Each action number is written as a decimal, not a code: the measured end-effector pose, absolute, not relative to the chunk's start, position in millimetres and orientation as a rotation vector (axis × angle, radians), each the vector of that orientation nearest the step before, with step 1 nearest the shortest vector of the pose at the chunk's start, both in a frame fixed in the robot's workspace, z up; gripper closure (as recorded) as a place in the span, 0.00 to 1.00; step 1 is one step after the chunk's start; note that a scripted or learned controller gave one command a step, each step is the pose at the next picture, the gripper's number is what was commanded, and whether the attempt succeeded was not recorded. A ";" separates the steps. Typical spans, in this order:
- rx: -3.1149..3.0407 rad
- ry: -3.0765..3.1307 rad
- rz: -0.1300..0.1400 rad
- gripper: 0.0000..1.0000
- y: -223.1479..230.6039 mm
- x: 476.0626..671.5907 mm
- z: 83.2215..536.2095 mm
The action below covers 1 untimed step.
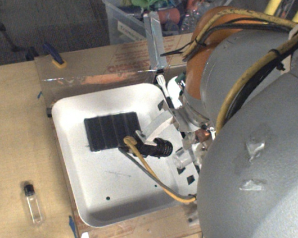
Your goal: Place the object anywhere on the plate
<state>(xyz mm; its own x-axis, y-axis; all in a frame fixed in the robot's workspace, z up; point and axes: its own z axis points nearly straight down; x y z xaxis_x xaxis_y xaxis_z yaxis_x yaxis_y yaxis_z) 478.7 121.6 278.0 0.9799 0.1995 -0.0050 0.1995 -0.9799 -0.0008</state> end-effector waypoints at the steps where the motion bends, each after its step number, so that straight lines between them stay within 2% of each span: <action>1: -3.127 -0.312 -0.002 1.00 174.6 534.6 255.4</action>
